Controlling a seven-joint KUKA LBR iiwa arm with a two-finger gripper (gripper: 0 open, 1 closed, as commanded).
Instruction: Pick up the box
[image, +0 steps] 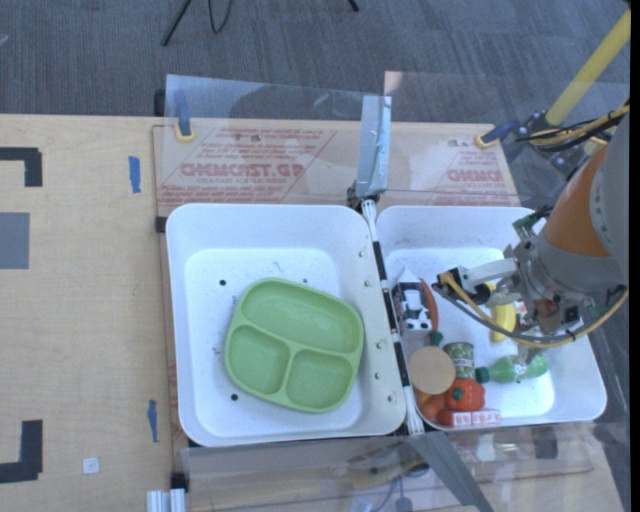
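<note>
A small box (412, 308) with black, white and red print lies at the left wall of the right bin (570, 400), close to the divider. My gripper (524, 326) hangs over the right half of that bin, under the grey wrist with the orange band. It is well to the right of the box and not touching it. A yellow item (505, 318) lies just at the gripper, partly hidden by it.
Near the right bin's front lie a tan round disc (432, 369), a green can (460, 354), an orange-red fruit (462, 394) and a green bottle (517, 370). The left bin (200, 250) holds a green divided plate (293, 345).
</note>
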